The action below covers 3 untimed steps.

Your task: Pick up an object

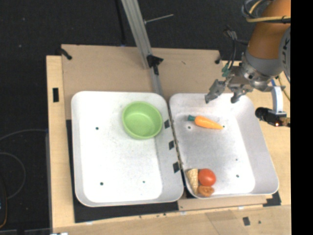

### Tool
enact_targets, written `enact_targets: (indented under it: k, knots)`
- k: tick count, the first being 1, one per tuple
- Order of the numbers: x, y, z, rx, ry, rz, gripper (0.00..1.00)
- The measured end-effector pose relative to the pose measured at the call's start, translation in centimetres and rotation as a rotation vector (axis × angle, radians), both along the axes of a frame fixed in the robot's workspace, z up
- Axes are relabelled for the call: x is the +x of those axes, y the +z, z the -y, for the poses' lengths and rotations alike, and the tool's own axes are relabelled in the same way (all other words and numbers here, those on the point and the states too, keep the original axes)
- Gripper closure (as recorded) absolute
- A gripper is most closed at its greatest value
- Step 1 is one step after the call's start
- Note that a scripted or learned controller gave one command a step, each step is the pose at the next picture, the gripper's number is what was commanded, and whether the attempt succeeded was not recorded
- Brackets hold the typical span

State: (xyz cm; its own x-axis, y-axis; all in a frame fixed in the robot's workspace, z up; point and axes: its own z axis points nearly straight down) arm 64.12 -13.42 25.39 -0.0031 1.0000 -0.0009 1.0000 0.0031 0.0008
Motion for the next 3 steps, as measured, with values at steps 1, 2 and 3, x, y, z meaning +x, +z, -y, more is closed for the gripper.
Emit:
enact_targets:
  k: [1,2,3]
  knots:
    - [0.0,0.0,0.0,0.0,0.0,0.0,0.0]
    - [0.3,-4.3,0.2,-0.001,-0.003,-0.004,0.0]
    - [0.9,-8.8,0.1,-0.001,0.0,-0.005,0.0]
